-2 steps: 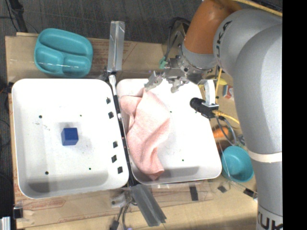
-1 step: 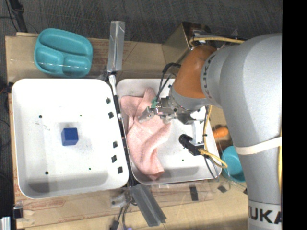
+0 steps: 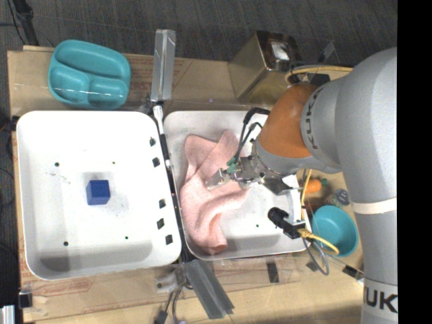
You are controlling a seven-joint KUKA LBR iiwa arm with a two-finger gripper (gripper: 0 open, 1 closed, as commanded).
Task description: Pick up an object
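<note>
The bench [image 3: 81,290] is a worn wooden top under a dark carpeted floor that fills the upper part of the view. Two shallow white bins sit side by side on it, and the right bin [image 3: 202,121] serves here as the landmark. Inside it, against its left wall, lies a crumpled pink cloth [image 3: 206,204], running from the upper middle of the bin down to its lower left corner. The gripper [image 3: 226,175] is low over the upper right part of that cloth, its metal tip touching or just above the fabric; whether anything is pinched cannot be told. The grey arm with its orange band [image 3: 287,123] covers the right bin's right side.

Just left of the right bin is the left bin [image 3: 40,127], holding a small blue cube [image 3: 98,192] near its middle. Beyond that bin's upper left corner a teal divided tray [image 3: 89,73] rests on the bench. Just right of the right bin's lower corner sits a teal bowl [image 3: 335,229], and above the bin's upper right stands a tan cardboard box [image 3: 260,66]
</note>
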